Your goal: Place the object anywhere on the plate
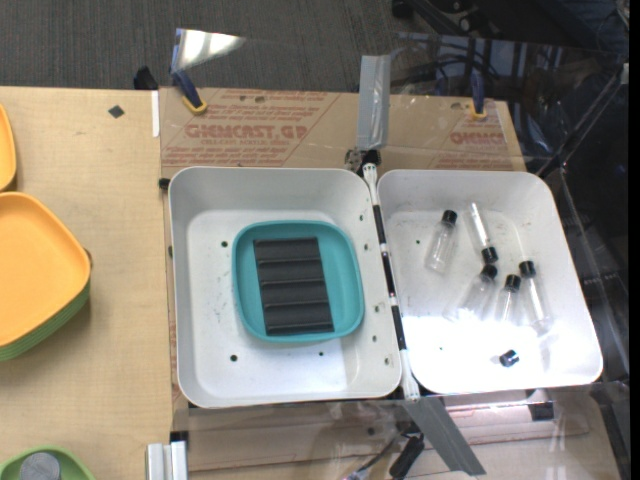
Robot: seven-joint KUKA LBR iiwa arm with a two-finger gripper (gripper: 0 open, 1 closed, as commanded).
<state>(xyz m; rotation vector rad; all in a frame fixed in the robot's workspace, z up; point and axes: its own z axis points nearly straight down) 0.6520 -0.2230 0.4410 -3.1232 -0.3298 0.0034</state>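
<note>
Bench surface and items resting directly on it.

Light wooden bench (90, 388) carries two shallow white bins touching side by side: left bin (190, 348) and right bin (570, 358). A sheet of printed brown cardboard (250, 128) lies flat under their far edges, held by clamps at its far corners. At the left edge, stacked orange dishes (35, 268) sit on a green one, partly cut off by the frame. A further orange dish (5, 148) lies beyond them. A green-rimmed item (40, 465) sits at the near left corner.
</note>
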